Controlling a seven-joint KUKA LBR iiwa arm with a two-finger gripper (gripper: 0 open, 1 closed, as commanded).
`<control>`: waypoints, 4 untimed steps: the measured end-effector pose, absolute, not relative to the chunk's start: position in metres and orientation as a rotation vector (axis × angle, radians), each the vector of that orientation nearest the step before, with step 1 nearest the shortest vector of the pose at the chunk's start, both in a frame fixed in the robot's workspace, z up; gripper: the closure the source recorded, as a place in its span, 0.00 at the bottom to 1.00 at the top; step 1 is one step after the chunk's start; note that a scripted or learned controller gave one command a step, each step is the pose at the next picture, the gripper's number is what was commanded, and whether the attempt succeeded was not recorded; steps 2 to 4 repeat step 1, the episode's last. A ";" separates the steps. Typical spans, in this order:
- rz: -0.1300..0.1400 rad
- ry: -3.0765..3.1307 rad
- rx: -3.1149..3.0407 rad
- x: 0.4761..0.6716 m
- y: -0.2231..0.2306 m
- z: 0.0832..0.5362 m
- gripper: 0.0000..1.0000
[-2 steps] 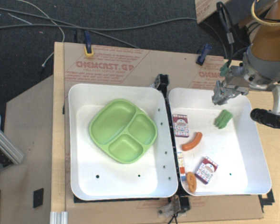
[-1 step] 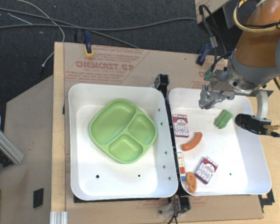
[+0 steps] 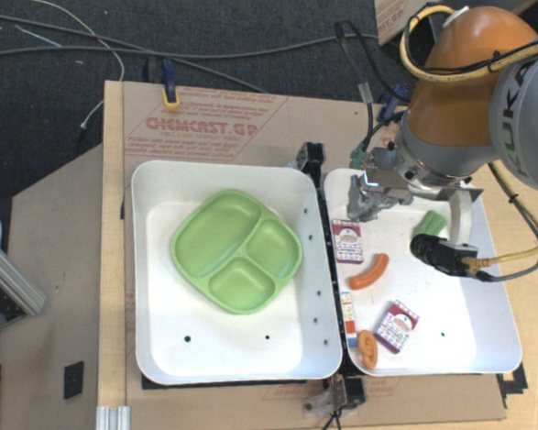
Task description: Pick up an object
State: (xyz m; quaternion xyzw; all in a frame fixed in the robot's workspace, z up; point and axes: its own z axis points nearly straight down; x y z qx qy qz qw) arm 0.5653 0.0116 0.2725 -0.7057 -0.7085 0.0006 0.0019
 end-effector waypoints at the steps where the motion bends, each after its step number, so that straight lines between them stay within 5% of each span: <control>1: 0.001 -2.225 -2.214 0.557 0.070 0.269 1.00; 4: 0.001 -2.225 -2.214 0.557 0.070 0.269 1.00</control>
